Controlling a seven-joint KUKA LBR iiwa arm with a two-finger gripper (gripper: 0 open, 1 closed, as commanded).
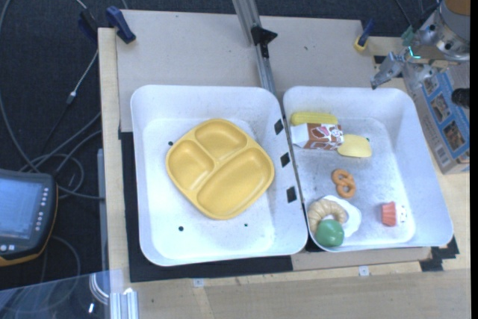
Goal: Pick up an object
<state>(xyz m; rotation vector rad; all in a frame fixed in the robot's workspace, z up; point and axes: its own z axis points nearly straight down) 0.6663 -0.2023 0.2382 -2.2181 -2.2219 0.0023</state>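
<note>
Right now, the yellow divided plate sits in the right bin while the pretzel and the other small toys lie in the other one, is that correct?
Not quite: the camera view shows the yellow divided plate in the left bin. The pretzel and the other small toys lie in the right bin.

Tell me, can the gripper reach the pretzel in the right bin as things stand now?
Probably yes. The pretzel lies apart on the open floor of the right bin, nothing covers it, and the gripper hangs above the bin's far edge.
</note>
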